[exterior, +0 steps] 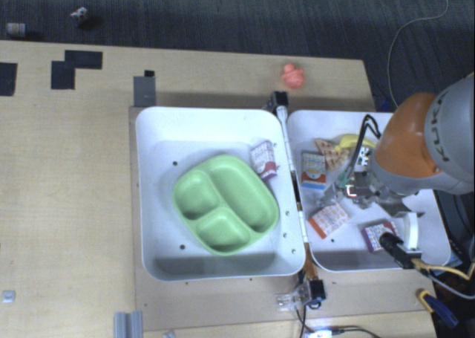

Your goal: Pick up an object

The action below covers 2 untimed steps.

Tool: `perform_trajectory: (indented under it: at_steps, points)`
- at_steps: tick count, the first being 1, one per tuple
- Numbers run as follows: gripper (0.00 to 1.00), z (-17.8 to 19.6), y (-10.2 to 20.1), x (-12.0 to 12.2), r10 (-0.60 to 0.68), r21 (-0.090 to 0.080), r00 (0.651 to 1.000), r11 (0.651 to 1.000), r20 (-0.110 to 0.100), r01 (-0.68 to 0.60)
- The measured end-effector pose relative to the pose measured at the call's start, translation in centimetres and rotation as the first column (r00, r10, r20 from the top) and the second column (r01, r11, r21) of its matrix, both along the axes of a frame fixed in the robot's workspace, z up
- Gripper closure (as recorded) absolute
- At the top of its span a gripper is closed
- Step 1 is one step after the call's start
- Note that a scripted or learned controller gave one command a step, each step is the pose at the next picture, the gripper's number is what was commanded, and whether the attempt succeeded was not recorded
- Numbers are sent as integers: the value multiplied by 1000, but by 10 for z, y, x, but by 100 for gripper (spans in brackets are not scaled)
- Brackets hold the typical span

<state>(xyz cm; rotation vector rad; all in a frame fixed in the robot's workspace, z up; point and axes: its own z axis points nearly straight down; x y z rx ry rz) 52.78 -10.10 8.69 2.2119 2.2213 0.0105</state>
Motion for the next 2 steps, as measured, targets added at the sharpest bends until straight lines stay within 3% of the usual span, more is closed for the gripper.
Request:
perform_trajectory:
  at_steps: [1,2]
  points:
    - [100,12,0,2,0,-2,1000,1000,6,0]
    - [0,12,0,2,0,-1,1000,1000,6,0]
